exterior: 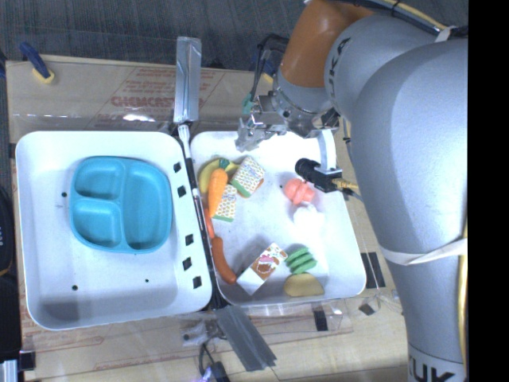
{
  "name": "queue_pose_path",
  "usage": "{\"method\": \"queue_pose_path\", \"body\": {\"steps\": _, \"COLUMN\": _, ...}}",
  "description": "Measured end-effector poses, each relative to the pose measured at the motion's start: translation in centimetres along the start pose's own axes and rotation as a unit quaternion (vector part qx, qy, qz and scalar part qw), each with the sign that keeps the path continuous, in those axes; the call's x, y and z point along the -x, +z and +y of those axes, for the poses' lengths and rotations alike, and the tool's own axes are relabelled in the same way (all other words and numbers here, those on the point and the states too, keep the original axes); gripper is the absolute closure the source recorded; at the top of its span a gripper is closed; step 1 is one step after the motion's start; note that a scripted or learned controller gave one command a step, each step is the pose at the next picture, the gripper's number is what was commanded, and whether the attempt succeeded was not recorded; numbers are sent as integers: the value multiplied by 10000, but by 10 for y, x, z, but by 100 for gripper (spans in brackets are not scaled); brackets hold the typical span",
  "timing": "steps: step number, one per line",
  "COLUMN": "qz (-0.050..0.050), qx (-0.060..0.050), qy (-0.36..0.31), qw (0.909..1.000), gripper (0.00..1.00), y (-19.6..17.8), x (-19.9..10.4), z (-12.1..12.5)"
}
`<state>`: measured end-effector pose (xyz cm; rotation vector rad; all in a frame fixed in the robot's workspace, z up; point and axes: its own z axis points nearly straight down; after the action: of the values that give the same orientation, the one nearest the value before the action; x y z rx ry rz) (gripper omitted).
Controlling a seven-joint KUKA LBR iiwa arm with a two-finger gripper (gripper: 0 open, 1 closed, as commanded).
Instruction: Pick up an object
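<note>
My gripper (pixel 250 132) hangs over the far left corner of the right bin (pixel 346 245), just above a yellow banana (pixel 207 174). I see nothing held in it. Below it along the bin's left side lie an orange carrot (pixel 217 191) and two small patterned boxes (pixel 248 175) (pixel 227 204). A pink-red toy (pixel 299 192) sits mid-bin. Near the front wall are an orange stick (pixel 223 263), a food carton (pixel 269 263), a green piece (pixel 300 258) and a tan potato-like piece (pixel 304 285).
The left bin (pixel 36 237) holds a blue divided plate (pixel 122 203). A metal divider (pixel 188 78) runs between the bins at the back. The grey arm (pixel 398 134) covers the right bin's right side, with a black fitting (pixel 314 173) hanging off it.
</note>
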<state>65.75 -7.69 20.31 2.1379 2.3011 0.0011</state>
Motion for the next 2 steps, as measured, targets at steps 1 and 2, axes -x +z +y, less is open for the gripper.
{"method": "queue_pose_path", "body": {"steps": 1, "qz": 0, "qx": -10, "qy": 3, "qw": 10000, "gripper": 0, "y": 1, "x": 1, "z": -1}}
{"method": "queue_pose_path", "body": {"steps": 2, "qz": -3, "qx": -18, "qy": 1193, "qw": 9929, "gripper": 0, "y": -31, "x": -48, "z": -16}}
